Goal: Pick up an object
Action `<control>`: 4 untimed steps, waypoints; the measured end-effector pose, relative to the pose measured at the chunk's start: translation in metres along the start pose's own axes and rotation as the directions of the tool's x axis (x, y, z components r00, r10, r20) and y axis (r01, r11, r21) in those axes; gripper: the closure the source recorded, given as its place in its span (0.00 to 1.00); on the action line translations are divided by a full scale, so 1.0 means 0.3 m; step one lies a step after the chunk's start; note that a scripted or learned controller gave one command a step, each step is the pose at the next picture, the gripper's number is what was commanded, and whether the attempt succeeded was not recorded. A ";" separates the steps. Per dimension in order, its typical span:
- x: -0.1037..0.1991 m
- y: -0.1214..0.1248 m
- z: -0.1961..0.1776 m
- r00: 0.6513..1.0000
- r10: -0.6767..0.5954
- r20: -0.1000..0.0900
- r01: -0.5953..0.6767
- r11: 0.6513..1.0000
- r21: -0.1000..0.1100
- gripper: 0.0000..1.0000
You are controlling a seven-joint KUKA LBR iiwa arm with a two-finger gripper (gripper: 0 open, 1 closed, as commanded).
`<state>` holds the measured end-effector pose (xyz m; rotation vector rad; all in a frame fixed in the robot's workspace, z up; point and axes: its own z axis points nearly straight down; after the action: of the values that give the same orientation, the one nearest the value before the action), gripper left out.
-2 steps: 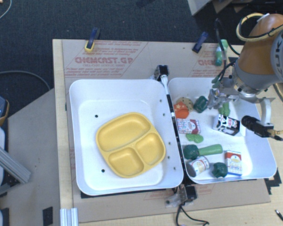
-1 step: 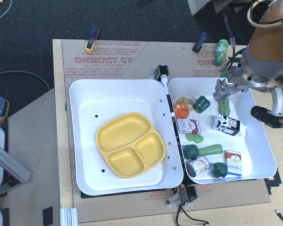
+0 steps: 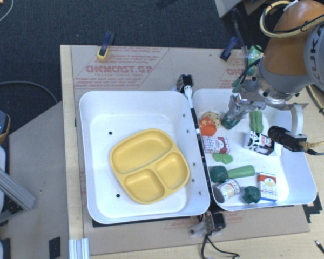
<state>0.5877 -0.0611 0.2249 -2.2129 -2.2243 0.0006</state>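
at the lower right of the frame, along the near edge of the right bin (image 3: 305, 185), lie a small can (image 3: 228, 190), a dark green lump (image 3: 251, 194) and a red and white carton (image 3: 268, 186), close together. just above them a green cucumber-like piece (image 3: 239, 172) lies crosswise with a dark green knob (image 3: 218, 173) at its left end, and a light green scrap (image 3: 222, 158) sits above that. further up are a red and white packet (image 3: 215, 144), an orange-red round toy (image 3: 207, 127) beside a pale round one (image 3: 209, 116), a black and white cow-patterned box (image 3: 258, 142) and an upright green piece (image 3: 256, 121).

the left bin (image 3: 97, 144) holds a yellow three-compartment tray (image 3: 148, 166), well apart from all of this.

the gripper (image 3: 232, 117) hangs at the upper middle of the right bin, tips down near the pale and orange toys. whether its jaws are spread or closed i cannot tell from this slant, and nothing is plainly seen between them.

any item in the right bin would serve as the task's object; the nearest to the tips are the orange-red toy and the upright green piece. to do it well, i judge the arm should pick one that stands free, centre over it, and descend straight so the neighbours are not nudged. the crowded near edge looks riskier.
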 end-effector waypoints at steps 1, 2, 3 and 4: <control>0.219 0.002 -0.004 1.000 -0.003 -0.001 0.003 1.000 -0.001 1.00; 0.396 -0.012 0.032 1.000 -0.001 0.000 0.001 1.000 0.002 1.00; 0.406 0.008 -0.032 1.000 0.004 0.002 -0.004 1.000 -0.007 1.00; 0.388 -0.001 -0.008 1.000 0.006 0.003 -0.006 1.000 -0.001 1.00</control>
<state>0.5867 0.0552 0.2276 -2.2210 -2.2196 0.0032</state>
